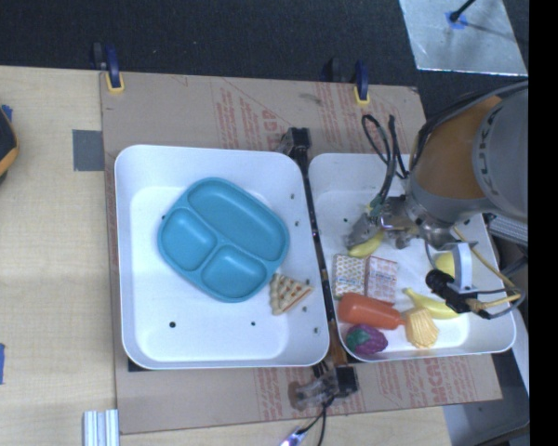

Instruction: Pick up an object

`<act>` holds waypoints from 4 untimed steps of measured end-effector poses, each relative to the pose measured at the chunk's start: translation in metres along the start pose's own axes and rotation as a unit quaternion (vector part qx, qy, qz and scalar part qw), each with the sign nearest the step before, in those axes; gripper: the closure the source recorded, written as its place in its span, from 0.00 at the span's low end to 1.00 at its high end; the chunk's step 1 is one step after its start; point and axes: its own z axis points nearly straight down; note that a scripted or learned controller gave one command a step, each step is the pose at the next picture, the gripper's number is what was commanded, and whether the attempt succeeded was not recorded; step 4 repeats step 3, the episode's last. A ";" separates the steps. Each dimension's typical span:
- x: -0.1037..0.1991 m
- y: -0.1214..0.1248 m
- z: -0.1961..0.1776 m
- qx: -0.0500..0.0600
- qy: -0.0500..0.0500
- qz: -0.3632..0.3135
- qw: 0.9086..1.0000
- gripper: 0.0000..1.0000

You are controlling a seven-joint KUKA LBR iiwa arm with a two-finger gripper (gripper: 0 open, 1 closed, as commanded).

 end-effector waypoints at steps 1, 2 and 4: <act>-0.011 0.019 -0.001 -0.001 0.000 0.000 1.000 0.00; -0.012 0.019 -0.011 0.000 -0.001 -0.001 1.000 1.00; 0.051 -0.010 -0.116 -0.001 0.001 0.000 1.000 1.00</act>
